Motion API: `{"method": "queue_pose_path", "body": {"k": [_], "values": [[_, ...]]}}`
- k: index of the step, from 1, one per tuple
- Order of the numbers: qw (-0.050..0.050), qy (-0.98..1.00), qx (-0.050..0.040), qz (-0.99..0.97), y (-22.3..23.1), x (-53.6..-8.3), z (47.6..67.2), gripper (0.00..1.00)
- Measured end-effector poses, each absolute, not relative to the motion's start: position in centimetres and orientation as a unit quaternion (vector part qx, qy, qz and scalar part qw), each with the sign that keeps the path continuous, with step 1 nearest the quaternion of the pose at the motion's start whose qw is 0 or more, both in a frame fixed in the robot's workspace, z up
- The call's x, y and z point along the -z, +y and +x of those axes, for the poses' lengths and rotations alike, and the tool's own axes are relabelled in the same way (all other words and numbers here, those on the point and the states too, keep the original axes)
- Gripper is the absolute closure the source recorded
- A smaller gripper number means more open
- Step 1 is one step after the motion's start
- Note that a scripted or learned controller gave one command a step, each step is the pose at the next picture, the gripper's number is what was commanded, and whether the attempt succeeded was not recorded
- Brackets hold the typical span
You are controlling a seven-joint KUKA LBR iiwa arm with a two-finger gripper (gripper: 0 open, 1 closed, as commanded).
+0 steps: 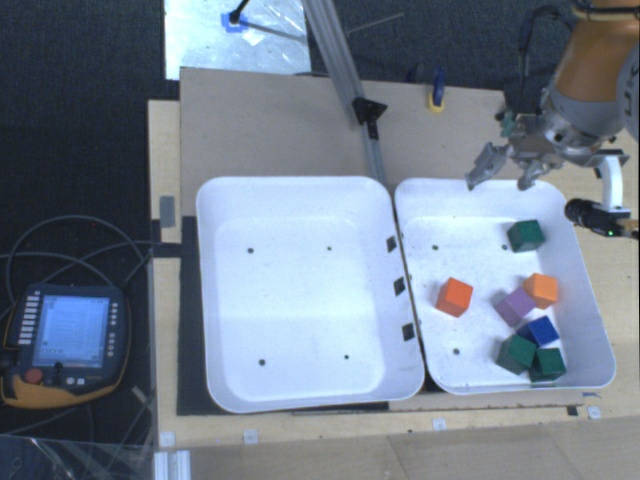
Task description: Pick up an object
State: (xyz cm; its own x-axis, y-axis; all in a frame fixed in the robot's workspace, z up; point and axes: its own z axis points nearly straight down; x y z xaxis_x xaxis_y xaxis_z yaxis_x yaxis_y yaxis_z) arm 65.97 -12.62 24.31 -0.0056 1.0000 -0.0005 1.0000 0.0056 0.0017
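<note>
two fingers of hand [505, 172] spread apart, nothing between, above right bin [600, 368] far rim.

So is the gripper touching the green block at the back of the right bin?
Apart. The camera view shows the gripper open above the bin's far rim, with bare white floor between it and the green block.

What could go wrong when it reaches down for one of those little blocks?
Most blocks crowd together at the right bin's near corner: the purple block, an orange block, the blue block and two green blocks touch or nearly touch, so the gripper might knock neighbours or grab two. That cluster also sits close to the bin wall, which the gripper could bump. The lone orange block looks the safer choice.
</note>
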Motion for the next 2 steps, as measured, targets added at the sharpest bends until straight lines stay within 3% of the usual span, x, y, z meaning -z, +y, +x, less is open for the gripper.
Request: {"method": "queue_pose_path", "body": {"k": [1,2], "values": [[0.001,0.709,-0.0002,0.705,-12.6,-24.3,66.0,0.00],[-0.001,0.708,0.0014,0.706,-12.7,-18.4,65.2,0.00]]}}
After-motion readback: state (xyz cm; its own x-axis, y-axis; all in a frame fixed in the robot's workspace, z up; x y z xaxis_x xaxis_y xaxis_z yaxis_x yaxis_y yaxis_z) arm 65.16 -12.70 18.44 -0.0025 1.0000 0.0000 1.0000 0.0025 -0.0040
